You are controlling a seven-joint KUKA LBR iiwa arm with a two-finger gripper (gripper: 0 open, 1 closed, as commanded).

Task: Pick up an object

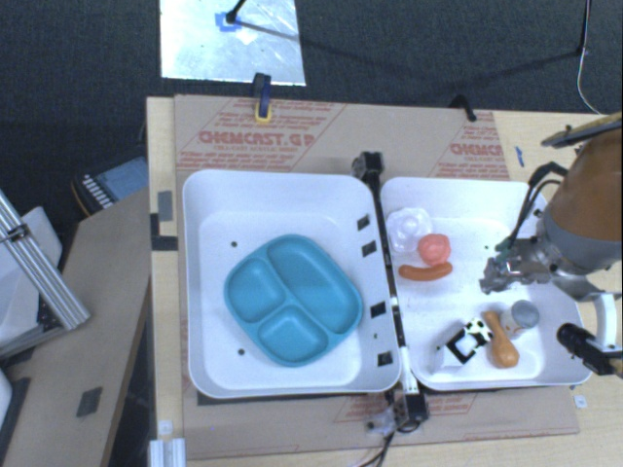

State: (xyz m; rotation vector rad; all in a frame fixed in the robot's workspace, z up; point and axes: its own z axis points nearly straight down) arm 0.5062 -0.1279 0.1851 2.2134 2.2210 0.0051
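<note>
The right bin [467, 368] holds a white crumpled object [407, 226], a red-orange round object [434, 248], an orange sausage-shaped object [425, 271], a black-and-white block [469, 340], a tan bone-shaped object [500, 341] and a small grey round object [525, 313]. My gripper [498, 275] hangs over the right part of this bin, right of the sausage and above the grey object. Nothing shows between its tips.
The left bin [209, 222] holds a teal divided plate [292, 300]. A black divider with clips [382, 261] runs between the bins. The arm's orange band and grey body [584, 212] cover the right bin's far right side. Cardboard lies under both bins.
</note>
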